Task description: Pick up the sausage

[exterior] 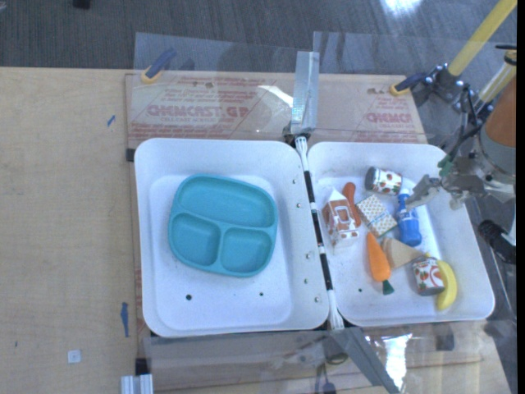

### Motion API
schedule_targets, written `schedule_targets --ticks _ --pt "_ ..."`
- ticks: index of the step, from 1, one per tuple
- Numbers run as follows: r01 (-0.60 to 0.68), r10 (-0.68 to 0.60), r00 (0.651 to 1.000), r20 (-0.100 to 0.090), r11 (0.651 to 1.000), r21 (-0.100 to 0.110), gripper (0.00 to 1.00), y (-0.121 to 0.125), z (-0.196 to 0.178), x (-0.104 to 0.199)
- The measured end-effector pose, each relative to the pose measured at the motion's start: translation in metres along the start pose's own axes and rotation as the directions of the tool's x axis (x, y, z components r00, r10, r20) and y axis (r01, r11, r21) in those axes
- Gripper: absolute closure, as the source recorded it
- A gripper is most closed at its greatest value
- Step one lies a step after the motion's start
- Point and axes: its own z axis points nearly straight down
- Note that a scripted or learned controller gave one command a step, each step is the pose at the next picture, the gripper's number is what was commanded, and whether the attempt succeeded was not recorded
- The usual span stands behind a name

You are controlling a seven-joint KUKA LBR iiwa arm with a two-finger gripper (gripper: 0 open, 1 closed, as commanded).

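The sausage (pixel 350 194) is a small reddish-orange piece in the right bin (pixel 476 257). It lies against the top of a small carton (pixel 340 220), which partly covers it. My gripper (pixel 440 195) hangs over the right side of that bin, well to the right of the sausage and just right of a blue bottle (pixel 408 224). Its fingers (pixel 424 190) stand open, with nothing between them.
The right bin also holds a small can (pixel 383 179), a checkered box (pixel 376 211), a carrot (pixel 378 261), a tan wedge (pixel 400 253), a second can (pixel 426 275) and a banana (pixel 448 286). A teal divided plate (pixel 222 224) sits in the left bin (pixel 156 302).
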Motion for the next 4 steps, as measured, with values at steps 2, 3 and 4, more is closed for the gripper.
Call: schedule_targets --ticks 2,3,4 --pt "0.122 -0.122 0.993 0.003 0.993 -0.008 0.0 0.04 0.081 0.077" --pt "-0.065 0.065 0.998 0.003 0.998 -0.001 0.0 0.077 0.102 0.081" --pt "-0.062 0.062 0.998 0.002 0.998 -0.002 1.0 0.078 0.091 0.083"
